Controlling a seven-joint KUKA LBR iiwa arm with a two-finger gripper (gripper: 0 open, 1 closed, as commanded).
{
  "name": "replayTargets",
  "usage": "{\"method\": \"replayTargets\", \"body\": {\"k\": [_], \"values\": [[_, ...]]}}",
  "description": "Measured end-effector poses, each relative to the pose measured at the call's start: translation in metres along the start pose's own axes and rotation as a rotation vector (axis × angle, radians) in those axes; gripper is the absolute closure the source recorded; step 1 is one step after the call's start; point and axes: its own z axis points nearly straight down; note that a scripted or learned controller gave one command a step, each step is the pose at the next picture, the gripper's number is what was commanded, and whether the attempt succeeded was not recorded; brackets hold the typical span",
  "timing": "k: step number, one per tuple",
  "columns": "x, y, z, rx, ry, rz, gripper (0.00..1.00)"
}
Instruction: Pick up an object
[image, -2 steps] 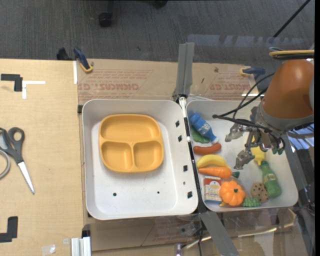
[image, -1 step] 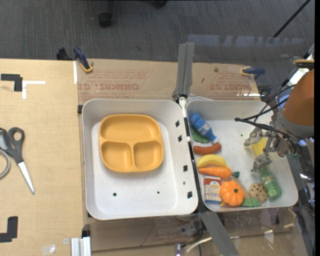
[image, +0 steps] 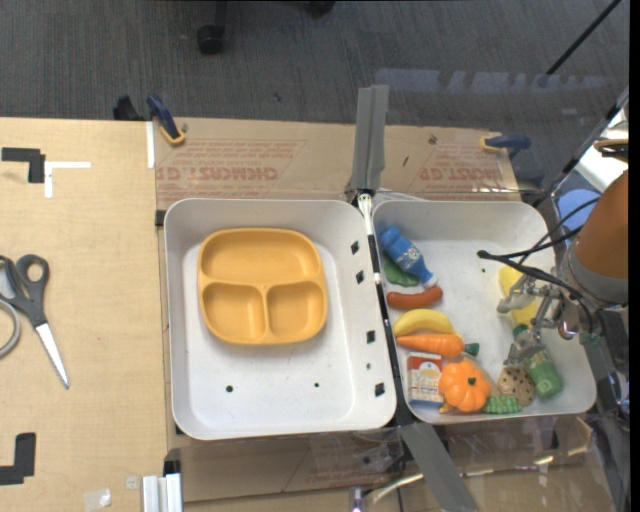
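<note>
The claw (image: 527, 325) hung low at the right bin's (image: 455, 215) right side, fingers slightly parted and holding nothing. Directly beneath its tips lay a brown speckled toy (image: 514, 381), with a green piece (image: 546, 378) just right.

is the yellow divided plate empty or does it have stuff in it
Empty: the yellow divided plate in the left bin shows three bare compartments.

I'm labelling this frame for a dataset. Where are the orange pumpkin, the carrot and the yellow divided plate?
orange pumpkin (image: 465, 386): camera view, middle of its body.
carrot (image: 430, 343): camera view, middle of its orange length.
yellow divided plate (image: 262, 255): camera view, floor of its large top section.
</note>
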Motion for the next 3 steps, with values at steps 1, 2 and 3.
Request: {"method": "replayTargets", "body": {"k": [1,2,3], "values": [[-0.0018,0.0011,-0.0098,0.001,-0.004,-0.004,1.00],[-0.0018,0.0014,-0.0098,0.001,-0.004,-0.004,0.00],[0.0081,0.0111,-0.0002,0.000,0.000,0.094,0.00]]}}
